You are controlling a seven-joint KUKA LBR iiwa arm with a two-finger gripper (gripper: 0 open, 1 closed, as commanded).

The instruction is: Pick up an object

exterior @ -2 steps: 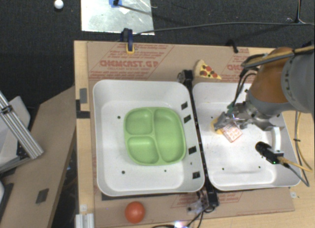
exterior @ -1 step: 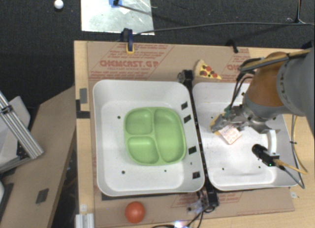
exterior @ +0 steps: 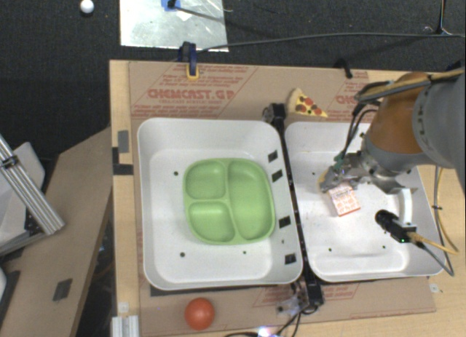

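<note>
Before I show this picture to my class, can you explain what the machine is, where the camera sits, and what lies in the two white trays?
One camera looks down at a slant on a bench. The grey arm with an orange band is a robot reaching in from the right. Its tool is low in the right bin, beside a small pink checked item. Whether it holds anything cannot be told. The left bin holds a green divided plate. Outside the bins lie a toy pizza slice and an orange ball.
</note>
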